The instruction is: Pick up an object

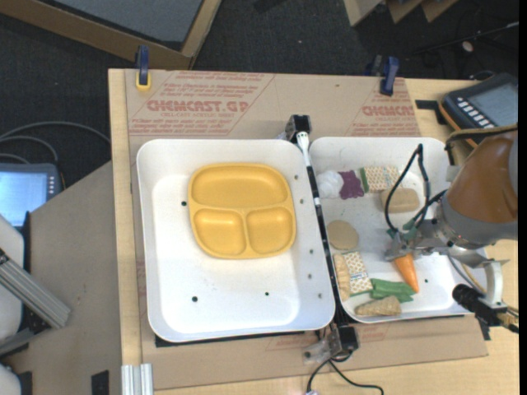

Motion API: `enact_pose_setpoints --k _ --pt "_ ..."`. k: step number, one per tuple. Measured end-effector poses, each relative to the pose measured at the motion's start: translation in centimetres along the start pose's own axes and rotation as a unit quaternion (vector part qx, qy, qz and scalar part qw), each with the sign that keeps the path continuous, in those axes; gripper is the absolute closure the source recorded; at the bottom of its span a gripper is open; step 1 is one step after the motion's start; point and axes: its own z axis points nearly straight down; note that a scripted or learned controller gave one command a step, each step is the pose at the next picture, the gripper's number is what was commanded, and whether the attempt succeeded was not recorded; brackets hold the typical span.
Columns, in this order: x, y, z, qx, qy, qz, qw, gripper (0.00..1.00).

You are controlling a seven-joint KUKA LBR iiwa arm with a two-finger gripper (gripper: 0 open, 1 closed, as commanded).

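Arm [486, 192] enters from the right and sits low over the right bin [372, 147]. Orange band visible above the wrist, black cable looping up from it.

Gripper [403, 249] is down at the bin floor, directly above the carrot [406, 271]. It appears to touch the carrot's top end, or hang just over it; contact can't be confirmed. Open or closed: cannot tell, the wrist hides that part. Nothing is visibly held.

Right bin contents:
- carrot: orange, pointing down-right, right of centre, just below the gripper
- green piece [391, 289]: flat, just below-left of the carrot
- tan cracker [378, 306]: at the bottom edge, beside the green piece
- patterned block [354, 271]: near the left wall, lower half
- brown disc [343, 236]: just above that block
- white lump [329, 183]: upper left corner
- purple piece [352, 183]: touching the white lump on its right
- second patterned block [381, 177]: right of the purple piece
- tan round piece [403, 199]: below that block, partly behind the cable

Left bin [156, 245] holds a yellow tray [242, 209] with three compartments, in the upper half, flat, well apart from the arm.

Both bins sit side by side on a cardboard sheet [198, 101] clamped at the bench's far edge with two blue clamps [143, 66].
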Motion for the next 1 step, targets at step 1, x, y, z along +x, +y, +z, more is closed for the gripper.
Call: enact_pose_setpoints --k 1 --pt "6.78 2.44 -0.05 -0.003 -0.002 -0.001 1.0 1.0"
